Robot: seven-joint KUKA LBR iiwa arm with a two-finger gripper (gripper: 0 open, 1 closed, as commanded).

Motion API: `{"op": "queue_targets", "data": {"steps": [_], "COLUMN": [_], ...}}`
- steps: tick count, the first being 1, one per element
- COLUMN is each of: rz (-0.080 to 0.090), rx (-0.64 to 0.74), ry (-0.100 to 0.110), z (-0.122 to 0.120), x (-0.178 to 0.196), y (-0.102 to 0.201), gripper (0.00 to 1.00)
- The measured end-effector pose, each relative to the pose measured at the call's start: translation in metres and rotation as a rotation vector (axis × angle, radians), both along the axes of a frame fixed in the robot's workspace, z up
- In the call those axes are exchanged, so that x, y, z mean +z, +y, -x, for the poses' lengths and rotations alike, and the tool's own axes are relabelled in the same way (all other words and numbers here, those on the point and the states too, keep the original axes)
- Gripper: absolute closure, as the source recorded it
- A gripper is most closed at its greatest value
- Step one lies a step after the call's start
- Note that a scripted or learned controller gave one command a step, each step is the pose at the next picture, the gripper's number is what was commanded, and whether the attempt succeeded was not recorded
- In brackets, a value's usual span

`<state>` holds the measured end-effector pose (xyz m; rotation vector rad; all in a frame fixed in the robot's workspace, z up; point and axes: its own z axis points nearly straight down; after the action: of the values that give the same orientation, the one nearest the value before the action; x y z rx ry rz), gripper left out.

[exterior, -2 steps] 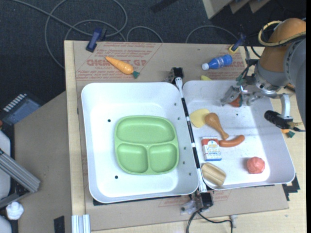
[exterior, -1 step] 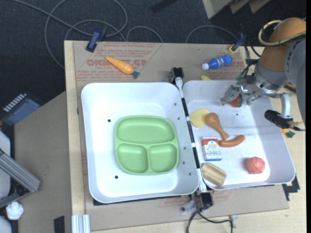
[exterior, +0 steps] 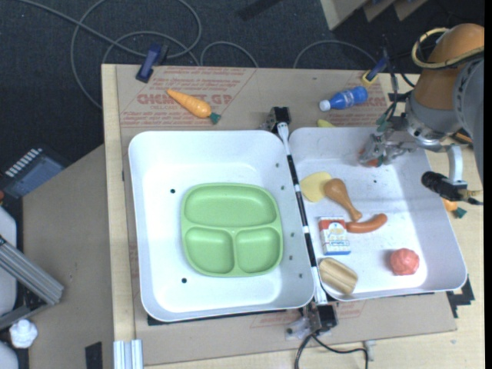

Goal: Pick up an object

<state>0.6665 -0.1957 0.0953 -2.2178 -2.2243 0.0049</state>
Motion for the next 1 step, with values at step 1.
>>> {"op": "queue_targets", "data": {"steps": [1], "rz": [-0.003], "rx": [-0.001], "ry": [0.007], "z": [0.0025], "x": [-0.0096], "y": [0.0558], "gripper": [1.0]}}
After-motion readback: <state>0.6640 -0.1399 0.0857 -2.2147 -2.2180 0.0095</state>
